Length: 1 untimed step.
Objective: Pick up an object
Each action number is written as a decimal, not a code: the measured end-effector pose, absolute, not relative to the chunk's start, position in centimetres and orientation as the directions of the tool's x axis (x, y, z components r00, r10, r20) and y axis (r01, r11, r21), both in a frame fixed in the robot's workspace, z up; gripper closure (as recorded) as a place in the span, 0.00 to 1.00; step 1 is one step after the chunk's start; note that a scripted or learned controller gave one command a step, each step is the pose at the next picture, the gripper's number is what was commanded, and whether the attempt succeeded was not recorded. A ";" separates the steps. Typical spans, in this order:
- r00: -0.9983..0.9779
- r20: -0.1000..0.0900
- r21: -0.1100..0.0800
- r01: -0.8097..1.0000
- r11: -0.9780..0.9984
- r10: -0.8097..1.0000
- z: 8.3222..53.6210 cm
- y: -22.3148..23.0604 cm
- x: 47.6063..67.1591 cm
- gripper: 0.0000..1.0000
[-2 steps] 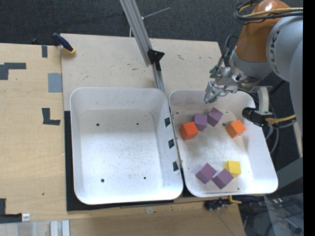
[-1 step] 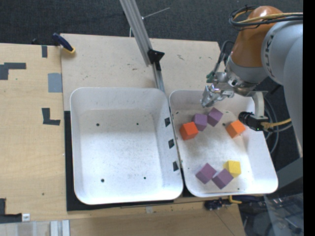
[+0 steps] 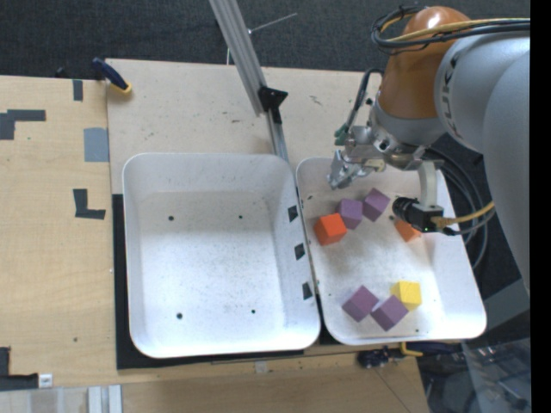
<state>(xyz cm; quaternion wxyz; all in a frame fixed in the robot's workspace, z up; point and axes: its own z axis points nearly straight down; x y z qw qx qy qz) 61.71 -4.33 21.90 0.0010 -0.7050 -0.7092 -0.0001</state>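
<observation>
While your claw hovers over the right bin, finger state unreadable, you've got four purple cubes, two orange cubes, one yellow cube, all in that bin.

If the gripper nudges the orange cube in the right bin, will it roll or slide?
The small orange cube has flat faces, so it should slide rather than roll. It looks rigid and probably light. The purple cube sits right beside it and may get pushed along.

Four purple cubes, two orange cubes (one partly hidden), one yellow cube, two white bins.
</observation>
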 end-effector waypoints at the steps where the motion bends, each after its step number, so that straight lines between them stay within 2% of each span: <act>1: -0.007 0.002 -0.002 1.000 0.007 1.000 23.0 0.4 60.1 1.00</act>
